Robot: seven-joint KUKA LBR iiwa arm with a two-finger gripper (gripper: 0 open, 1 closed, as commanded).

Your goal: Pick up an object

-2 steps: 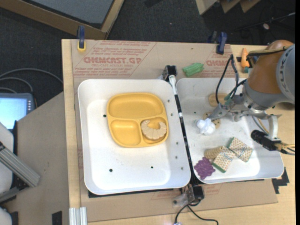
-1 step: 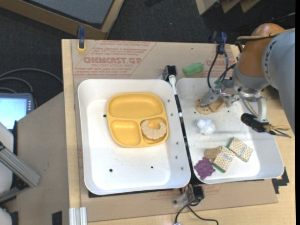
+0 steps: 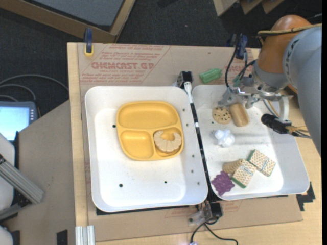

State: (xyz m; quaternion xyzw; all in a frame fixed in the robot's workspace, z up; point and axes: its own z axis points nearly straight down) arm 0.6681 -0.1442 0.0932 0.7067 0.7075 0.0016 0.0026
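Note:
My gripper point(image 3: 239, 99) hangs low over the back of the right bin point(image 3: 286, 185), with the arm reaching in from the right. Just below it in the view lies a brown roll-shaped item point(image 3: 239, 115), its upper end right at the gripper. A chocolate-chip cookie point(image 3: 221, 115) lies against the roll's left side. A white crumpled item point(image 3: 224, 137) sits a little nearer the front. Whether the gripper touches the roll cannot be made out.
At the right bin's front lie a purple grape bunch point(image 3: 223, 182), a tan cracker point(image 3: 232, 166) and two patterned packets point(image 3: 262, 162). The left bin point(image 3: 102, 182) holds a yellow divided plate point(image 3: 145, 116) with a pale sliced item point(image 3: 167, 141). A green piece point(image 3: 210, 75) lies behind the bins.

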